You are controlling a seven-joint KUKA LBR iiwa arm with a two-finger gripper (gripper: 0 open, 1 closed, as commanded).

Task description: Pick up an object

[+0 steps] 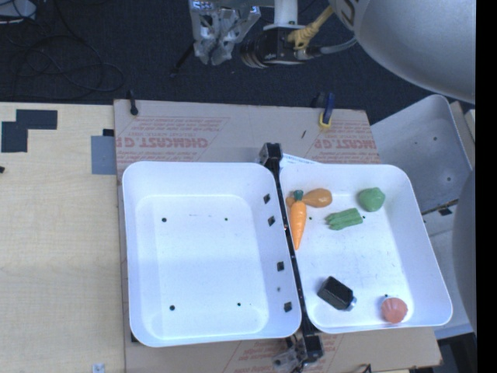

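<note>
Gripper (220, 33) high above bins, fingers' state can't tell; carrot (297, 221) prob light, rigid, slick—grab mid-body across width.

Two shallow white plastic bins sit side by side on a flat cardboard sheet (233, 134) that lies on the table (54, 231). The left bin (136, 208) adjoins the right bin (423, 231) along a central divider. In the right bin, an orange toy carrot (297, 222) lies against the divider, with an orange oval piece (317, 198) touching its top. To their right lie a long green piece (344, 219) and, behind it, a rounded green piece (371, 199). Near the front wall rest a black block (336, 293) and, to its right, a round pink-orange piece (394, 309). The hand (221, 29) hangs behind the bins, beyond the sheet.
</note>
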